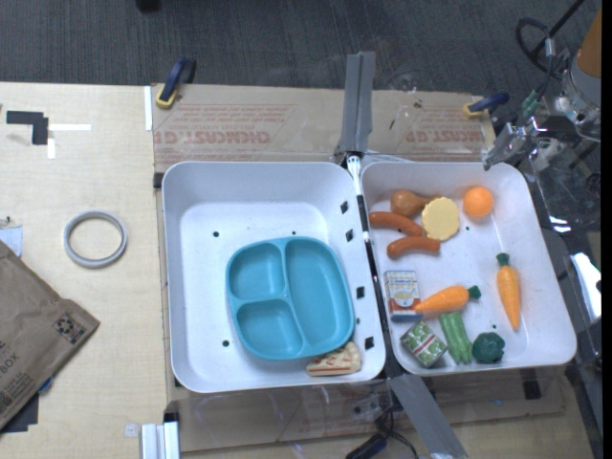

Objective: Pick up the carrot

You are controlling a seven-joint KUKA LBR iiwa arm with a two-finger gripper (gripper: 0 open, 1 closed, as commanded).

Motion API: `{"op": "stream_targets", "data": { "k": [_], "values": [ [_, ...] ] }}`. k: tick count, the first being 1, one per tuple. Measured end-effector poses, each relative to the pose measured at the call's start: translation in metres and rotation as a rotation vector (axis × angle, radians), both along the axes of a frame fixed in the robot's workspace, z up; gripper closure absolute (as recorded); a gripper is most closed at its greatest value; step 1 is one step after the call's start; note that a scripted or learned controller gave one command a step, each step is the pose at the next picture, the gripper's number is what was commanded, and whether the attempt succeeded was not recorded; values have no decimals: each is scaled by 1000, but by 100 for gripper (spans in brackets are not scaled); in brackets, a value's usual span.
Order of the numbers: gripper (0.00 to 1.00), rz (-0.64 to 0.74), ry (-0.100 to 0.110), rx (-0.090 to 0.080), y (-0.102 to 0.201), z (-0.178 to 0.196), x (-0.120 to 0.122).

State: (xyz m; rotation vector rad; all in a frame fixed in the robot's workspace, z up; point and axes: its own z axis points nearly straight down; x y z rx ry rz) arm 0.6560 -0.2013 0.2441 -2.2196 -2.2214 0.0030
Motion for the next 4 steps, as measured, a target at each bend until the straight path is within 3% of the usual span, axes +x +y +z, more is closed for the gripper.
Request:
{"op": "stream_targets", "data": {
  "k": [1, 2, 3, 4],
  "values": [
    [0, 141, -2, -1, -21, -89, -27],
    [0, 191, -8, 6, -17, -148, -144],
    [100, 188, -13, 2, -18, -139, -142],
    [100, -130, -1, 0, 64, -32, -139]
  ]
}}
